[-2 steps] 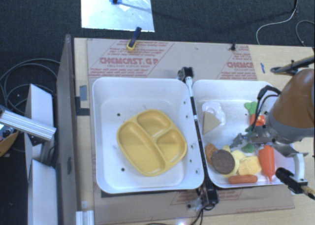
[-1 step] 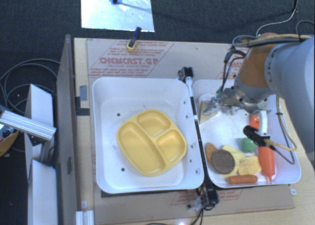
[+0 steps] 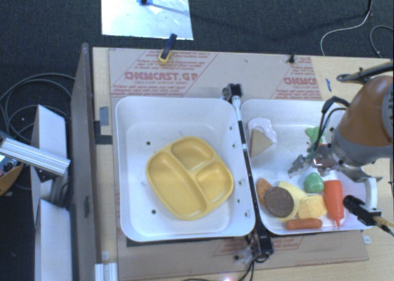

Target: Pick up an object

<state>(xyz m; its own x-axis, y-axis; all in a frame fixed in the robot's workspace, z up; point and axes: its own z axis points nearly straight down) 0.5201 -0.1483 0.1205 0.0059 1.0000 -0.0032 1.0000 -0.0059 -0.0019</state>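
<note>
The right bin (image 3: 280, 114) holds toy food. A white and tan cake wedge (image 3: 261, 138) lies at its upper left. Along the front edge lie a brown round cookie (image 3: 278, 201), yellow pieces (image 3: 305, 202), an orange carrot (image 3: 333, 201) and an orange sausage (image 3: 303, 224). A green pepper (image 3: 313, 182) sits just above the yellow pieces, and another green piece (image 3: 313, 132) shows by the arm. My gripper (image 3: 309, 163) hangs low over the bin's middle right, directly above the green pepper. The arm's orange band (image 3: 368, 117) covers the bin's right side.
The left bin (image 3: 132, 150) carries a yellow compartment tray (image 3: 189, 177). A black-ended divider (image 3: 241, 144) runs between the two bins. A black part of the arm (image 3: 362, 209) overhangs the right bin's front right corner. Cables lie beyond the bench.
</note>
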